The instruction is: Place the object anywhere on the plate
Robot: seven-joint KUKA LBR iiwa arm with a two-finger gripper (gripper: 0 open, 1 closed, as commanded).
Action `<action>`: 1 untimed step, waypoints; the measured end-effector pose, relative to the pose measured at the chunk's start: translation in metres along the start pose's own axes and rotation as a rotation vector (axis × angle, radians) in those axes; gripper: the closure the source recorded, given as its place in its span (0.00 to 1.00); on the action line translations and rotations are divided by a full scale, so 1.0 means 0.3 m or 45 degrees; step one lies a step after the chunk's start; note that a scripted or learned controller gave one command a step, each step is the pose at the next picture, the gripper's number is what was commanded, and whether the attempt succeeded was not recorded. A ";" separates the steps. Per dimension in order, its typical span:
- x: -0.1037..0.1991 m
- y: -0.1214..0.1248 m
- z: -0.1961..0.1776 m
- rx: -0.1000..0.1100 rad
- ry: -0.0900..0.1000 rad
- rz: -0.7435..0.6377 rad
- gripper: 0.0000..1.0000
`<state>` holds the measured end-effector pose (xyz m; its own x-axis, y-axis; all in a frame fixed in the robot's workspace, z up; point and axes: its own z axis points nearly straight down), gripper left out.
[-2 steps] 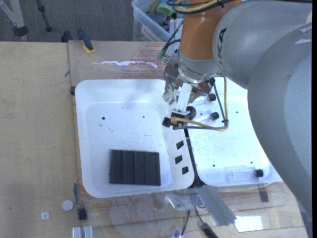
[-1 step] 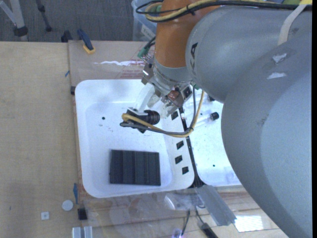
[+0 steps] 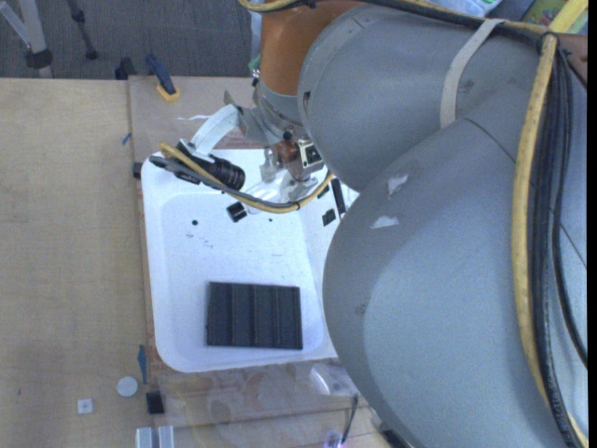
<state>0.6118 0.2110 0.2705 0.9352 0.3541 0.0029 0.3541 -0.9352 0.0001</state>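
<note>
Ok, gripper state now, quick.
Gripper: cannot be told. It sits over the far end of the white bin, partly hidden by the wrist and cables, and no object shows in it.

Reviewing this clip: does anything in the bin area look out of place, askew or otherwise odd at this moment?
Nothing looks spilled or broken. The dark ribbed plate lies flat in the near part of the white bin. A few small dark bits lie loose on the bin floor near the wrist cabling; what they are is unclear.
</note>
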 end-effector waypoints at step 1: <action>0.112 -0.010 -0.058 0.002 -0.006 -0.630 1.00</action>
<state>0.6421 0.2259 0.2880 0.6549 0.7557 -0.0015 0.7557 -0.6549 -0.0012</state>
